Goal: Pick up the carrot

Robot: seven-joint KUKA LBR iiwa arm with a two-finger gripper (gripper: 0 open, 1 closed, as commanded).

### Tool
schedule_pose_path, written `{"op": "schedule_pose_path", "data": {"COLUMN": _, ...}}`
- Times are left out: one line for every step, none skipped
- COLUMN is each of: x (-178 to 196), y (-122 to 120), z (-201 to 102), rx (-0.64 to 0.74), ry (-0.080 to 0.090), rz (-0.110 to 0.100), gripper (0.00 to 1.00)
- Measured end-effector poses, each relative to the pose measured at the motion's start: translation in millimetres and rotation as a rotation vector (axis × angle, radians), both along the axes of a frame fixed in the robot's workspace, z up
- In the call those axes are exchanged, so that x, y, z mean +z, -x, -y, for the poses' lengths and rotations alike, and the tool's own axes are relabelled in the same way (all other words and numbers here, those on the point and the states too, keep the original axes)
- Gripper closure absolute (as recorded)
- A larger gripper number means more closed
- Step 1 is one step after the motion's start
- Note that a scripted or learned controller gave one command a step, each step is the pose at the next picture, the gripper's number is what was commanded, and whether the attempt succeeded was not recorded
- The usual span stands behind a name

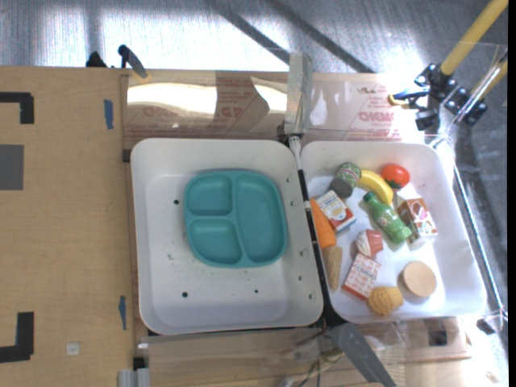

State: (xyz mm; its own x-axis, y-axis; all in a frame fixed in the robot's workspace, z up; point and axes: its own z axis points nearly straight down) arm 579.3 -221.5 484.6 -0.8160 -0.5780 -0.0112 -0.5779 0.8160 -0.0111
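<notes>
The left shallow white bin point(153, 297) carries a teal divided plastic plate point(236, 218); the right shallow white bin point(459, 272) is crowded; the tapered orange carrot point(323, 229) lies against its left wall, touching a small carton point(334, 210), so a grasp may jam there; gripper state: cannot tell.

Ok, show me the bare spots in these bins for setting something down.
Left bin: bare white floor rings the teal divided plate, widest along the near edge. Right bin: crowded; carrot against its left wall, bare strip along the right wall beside the juice carton.
</notes>
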Motion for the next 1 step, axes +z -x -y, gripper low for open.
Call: {"op": "schedule_pose_path", "data": {"x": 10.4, "y": -1.6, "z": 0.0, "rx": -0.003, "ry": 0.000, "rz": 0.009, "gripper": 1.00}}
